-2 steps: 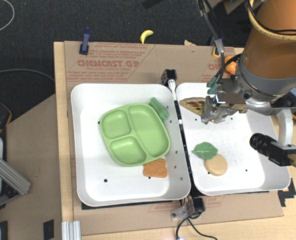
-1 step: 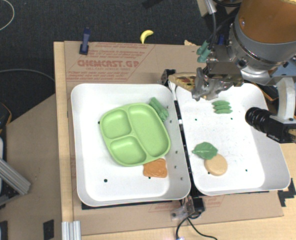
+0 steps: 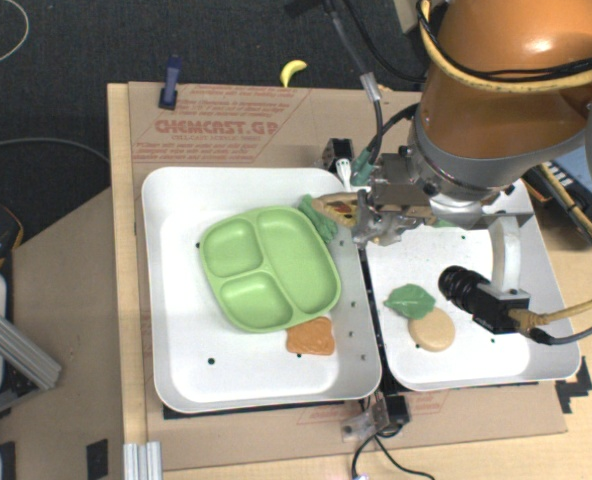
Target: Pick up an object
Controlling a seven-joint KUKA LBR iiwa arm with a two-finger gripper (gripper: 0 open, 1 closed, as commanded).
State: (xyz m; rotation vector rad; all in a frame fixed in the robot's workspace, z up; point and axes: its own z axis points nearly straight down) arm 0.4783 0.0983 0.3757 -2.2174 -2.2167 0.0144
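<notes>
The gripper (image 3: 361,213) hangs over the divide between the bins; jaw state cannot be determined. A green divided tray (image 3: 268,266) lies mid left bin (image 3: 166,268): probably light, rigid, slippery. Grasp its rim.

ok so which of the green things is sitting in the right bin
The small green leaf-shaped piece, beside the tan disc. The divided green tray lies in the left bin.

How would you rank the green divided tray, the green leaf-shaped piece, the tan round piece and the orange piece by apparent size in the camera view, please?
1. Green divided tray, by far the largest.
2-4. Green leaf-shaped piece, tan round piece and orange piece look alike; the tray partly hides the orange one, so I won't rank them.
</notes>
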